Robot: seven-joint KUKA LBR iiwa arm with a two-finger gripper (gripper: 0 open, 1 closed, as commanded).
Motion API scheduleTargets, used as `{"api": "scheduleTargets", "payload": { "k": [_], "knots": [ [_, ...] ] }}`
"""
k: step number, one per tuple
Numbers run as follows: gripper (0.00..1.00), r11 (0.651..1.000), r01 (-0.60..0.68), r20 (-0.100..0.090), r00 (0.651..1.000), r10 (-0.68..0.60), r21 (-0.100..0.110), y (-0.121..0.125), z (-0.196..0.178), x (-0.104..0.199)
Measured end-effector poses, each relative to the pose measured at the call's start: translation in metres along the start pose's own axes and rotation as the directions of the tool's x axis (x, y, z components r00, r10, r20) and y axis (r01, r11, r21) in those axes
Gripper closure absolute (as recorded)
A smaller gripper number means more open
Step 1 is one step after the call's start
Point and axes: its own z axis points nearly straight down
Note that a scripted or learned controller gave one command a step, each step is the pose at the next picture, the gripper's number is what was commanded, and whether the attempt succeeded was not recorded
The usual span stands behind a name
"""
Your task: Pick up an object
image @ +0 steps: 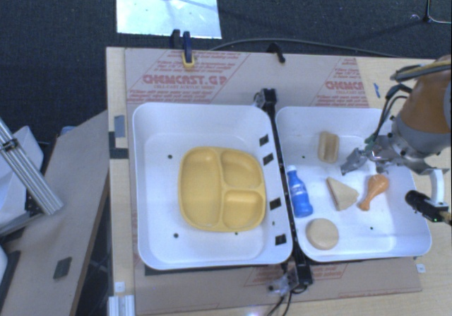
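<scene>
White right bin (406,240) below; my claw (366,155), grip state unclear, should drop squarely over the drumstick (373,191).

Right bin (417,240) crowded: bottle (299,193), wedge (342,193), drumstick (373,191) close together; bare floor near its front-right corner.

Yellow divided plate (222,189) is glowing in the white left bin (159,131); blue bottle (299,193), tan wedge (342,193) and orange drumstick (373,190) are sitting in the white right bin (409,237).
</scene>
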Motion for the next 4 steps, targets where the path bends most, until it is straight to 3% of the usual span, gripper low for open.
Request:
{"api": "scheduleTargets", "payload": {
  "k": [1, 2, 4],
  "knots": [
    [0.0, 1.0, 0.002, 0.005, 1.0, -0.002, -0.011, 0.003, 0.03, -0.001],
    [1.0, 1.0, 0.001, 0.002, 1.0, -0.001, -0.007, 0.002, 0.021, 0.0],
    [1.0, 1.0, 0.003, 0.002, 1.0, -0.003, -0.007, 0.002, -0.084, 0.007]
  ]
}}
